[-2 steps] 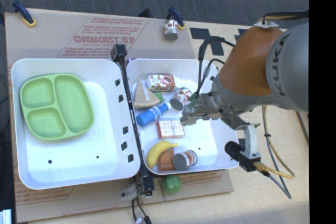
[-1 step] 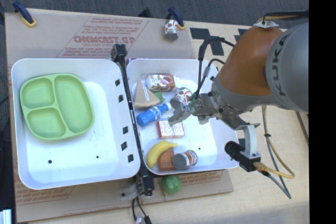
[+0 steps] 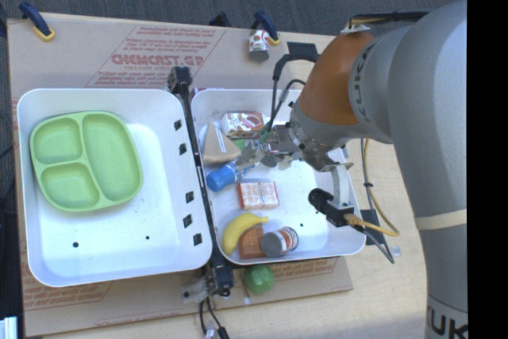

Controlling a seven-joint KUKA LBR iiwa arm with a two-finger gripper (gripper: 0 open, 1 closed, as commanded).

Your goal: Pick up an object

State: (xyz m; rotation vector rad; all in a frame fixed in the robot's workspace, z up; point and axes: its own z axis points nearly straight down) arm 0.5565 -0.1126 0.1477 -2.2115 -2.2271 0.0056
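The likely target is the blue bottle (image 3: 223, 175), lying on its side near the left wall of the right bin (image 3: 343, 244), pale neck pointing up and right toward the hand (image 3: 266, 148). The hand sits low over the bin, just past the bottle's neck end. Whether its fingers are spread or pressed together cannot be told; wrist and cables blur them, and nothing is seen pinched between them.

Taking the bottle as landmark: a small red and white box (image 3: 258, 194) lies just below and right of it, close to touching. A second printed box (image 3: 241, 124) lies above it, toward the bin's far wall. A brown wedge (image 3: 214, 144) lies just above and left of it, against the dividing wall. A banana (image 3: 240, 228), an orange block (image 3: 251, 243) and a small can (image 3: 282, 240) cluster below it at the near wall. A green ball (image 3: 258, 278) sits outside the bin on the counter (image 3: 373, 155). The green divided plate (image 3: 85, 161) lies well to the left in the left bin (image 3: 119, 250).

Risks, in my judgement:
- The bottle is round and on its side; a closing hand could roll or squirt it out.
- Crowding invites a finger landing on the neighbouring box.
- The hand appears off the bottle's body, so a grip may catch only the neck, or nothing.
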